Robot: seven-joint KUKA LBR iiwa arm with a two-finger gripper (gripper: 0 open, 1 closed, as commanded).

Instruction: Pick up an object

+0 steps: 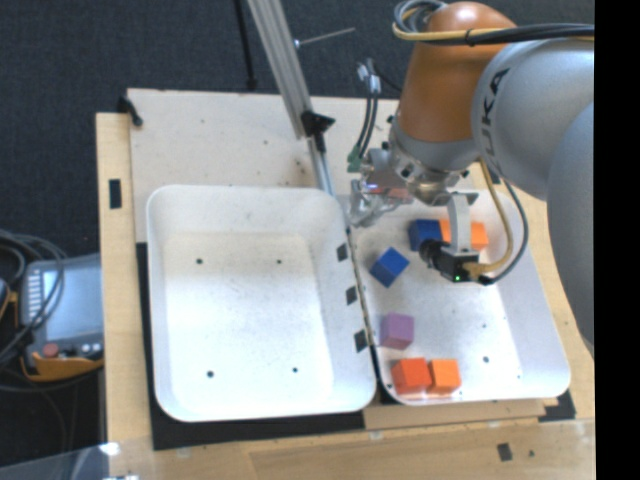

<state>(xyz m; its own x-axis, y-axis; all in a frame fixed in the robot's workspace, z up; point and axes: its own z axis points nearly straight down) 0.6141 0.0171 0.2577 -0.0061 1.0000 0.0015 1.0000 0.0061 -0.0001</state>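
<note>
Blocks lie in the right bin [520,363], all small matte cubes with crisp edges. A blue cube [391,265] sits tilted near the bin's left wall, apart from the rest. A second blue block [424,233] lies just beside the arm's wrist, partly hidden by it, with an orange block [478,235] close to its right. A pale purple cube [398,330] sits lower down near the left wall. Two orange cubes [425,375] touch side by side at the bin's front edge.

Gripper [372,206]: at the bin's upper left corner, above the dividing rims. Its fingers are too cluttered with metal parts and cabling to read; cannot tell whether they stand apart or closed, and no block shows between them.

Arm [520,98]: smooth grey shell, glossy orange band, looped cables at the wrist.

Left bin [170,228]: shallow white plastic, rounded corners, floor speckled with fine dark grit.

Bench [200,138]: pale board, scuffed, on dark carpet. An aluminium strut [280,53] slants up from behind the bins. A small grey console [60,303] with cables lies on the floor at left.
</note>
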